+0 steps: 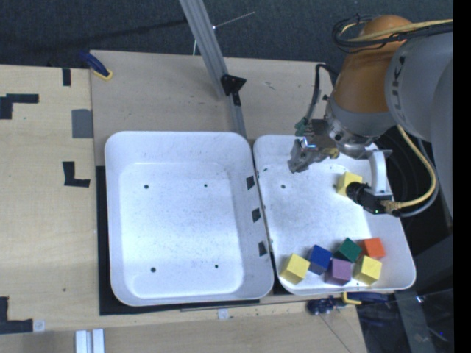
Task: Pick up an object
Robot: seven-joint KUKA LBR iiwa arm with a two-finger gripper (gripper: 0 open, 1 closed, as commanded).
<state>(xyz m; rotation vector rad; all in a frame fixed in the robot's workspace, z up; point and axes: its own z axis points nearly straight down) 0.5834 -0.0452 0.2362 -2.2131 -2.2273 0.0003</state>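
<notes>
Here, in the camera view, the arm is reaching in from the right and its pincer (302, 160) is hanging over the upper part of the right bin (294, 219), well apart from the blocks. Whether it is open or closed cannot be told at this angle, and nothing is showing in its grasp. Judged from this, the pick is not yet made: approach, closing on a block and lifting are all left to do.

The candidate objects are lying in the right bin. A cluster is sitting along its lower edge: a yellow block (296, 268), a blue block (320, 258), a purple block (341, 270), a green block (349, 250), an orange block (374, 248) and a second yellow block (369, 270), several touching or just beside one another. Another yellow piece (349, 182) is lying near the wrist, partly hidden.

The blocks are looking like small, matte, hard-edged cubes. Both bins are shallow, white, smooth-walled and finely speckled, with rounded corners; the left bin (118, 160) is standing just beside the right. The tabletop (44, 219) is showing pale wood grain.
</notes>
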